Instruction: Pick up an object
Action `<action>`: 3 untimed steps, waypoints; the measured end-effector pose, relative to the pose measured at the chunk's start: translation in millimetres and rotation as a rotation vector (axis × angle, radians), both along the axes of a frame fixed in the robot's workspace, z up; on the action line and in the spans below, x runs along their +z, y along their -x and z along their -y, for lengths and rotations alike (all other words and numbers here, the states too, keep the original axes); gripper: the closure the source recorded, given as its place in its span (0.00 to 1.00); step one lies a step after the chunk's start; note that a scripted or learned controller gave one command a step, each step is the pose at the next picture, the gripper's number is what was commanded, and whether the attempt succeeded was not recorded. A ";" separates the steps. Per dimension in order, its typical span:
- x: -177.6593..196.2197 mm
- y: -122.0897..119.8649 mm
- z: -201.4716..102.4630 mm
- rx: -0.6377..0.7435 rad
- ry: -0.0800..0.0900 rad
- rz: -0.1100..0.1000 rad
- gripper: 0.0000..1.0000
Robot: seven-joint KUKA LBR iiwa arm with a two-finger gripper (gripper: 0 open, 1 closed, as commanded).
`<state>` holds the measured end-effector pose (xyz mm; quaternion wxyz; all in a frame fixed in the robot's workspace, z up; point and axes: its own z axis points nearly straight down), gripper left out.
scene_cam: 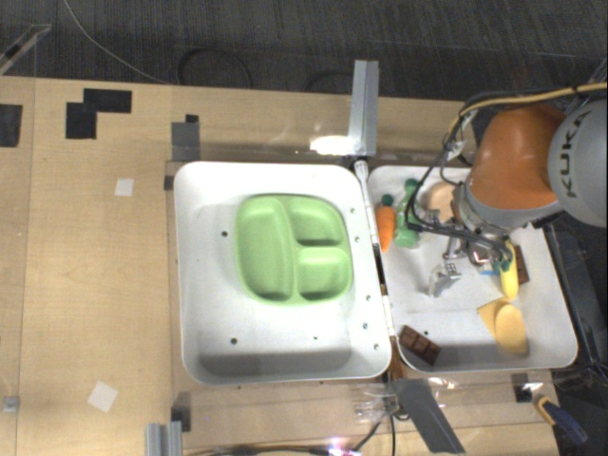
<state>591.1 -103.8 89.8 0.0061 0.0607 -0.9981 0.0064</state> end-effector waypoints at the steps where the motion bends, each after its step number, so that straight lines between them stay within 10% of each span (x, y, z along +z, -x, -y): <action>1: 0.3 8.1 -4.7 -0.052 0.004 0.023 0.00; 3: -0.4 1.2 -10.9 -0.208 -0.003 0.023 0.00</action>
